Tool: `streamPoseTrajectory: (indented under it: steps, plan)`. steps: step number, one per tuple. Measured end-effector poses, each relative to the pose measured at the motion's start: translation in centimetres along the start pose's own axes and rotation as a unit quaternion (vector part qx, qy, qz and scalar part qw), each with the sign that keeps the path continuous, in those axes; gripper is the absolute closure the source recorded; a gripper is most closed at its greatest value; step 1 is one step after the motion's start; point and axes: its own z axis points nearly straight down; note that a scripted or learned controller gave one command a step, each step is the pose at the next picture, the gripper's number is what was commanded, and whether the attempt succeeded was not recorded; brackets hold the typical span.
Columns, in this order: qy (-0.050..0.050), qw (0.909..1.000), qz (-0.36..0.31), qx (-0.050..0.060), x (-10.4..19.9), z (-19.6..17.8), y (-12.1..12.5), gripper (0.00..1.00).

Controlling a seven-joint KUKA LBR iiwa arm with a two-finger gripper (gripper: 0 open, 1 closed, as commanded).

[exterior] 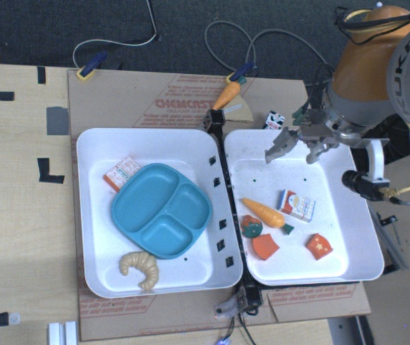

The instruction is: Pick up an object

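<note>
My gripper (295, 150) hangs over the back of the right bin (355, 264), its two fingers spread open with nothing between them. In that bin, nearer the front, lie an orange carrot (263, 211), a small red-and-white carton (296, 205), a round teal-and-orange toy (252, 226), an orange wedge (265, 247) and a red block (319, 246). All of them lie below and apart from the fingers. The left bin (90, 192) holds a blue divided plate (161, 210), a croissant (140, 267) and a small red-and-white packet (121, 172).
A black divider (224, 192) runs between the two bins. Behind the bins, on the cardboard, lie another toy carrot (227, 93) and a small black-and-white object (274, 121). Cables (240, 42) loop across the dark floor at the back.
</note>
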Motion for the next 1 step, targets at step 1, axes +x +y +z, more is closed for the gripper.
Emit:
streamPoseTrajectory:
  steps: [1]
  plan:
    - [0.000, 1.0000, 0.001, 0.002, -5.64, 12.81, -1.92, 0.00]
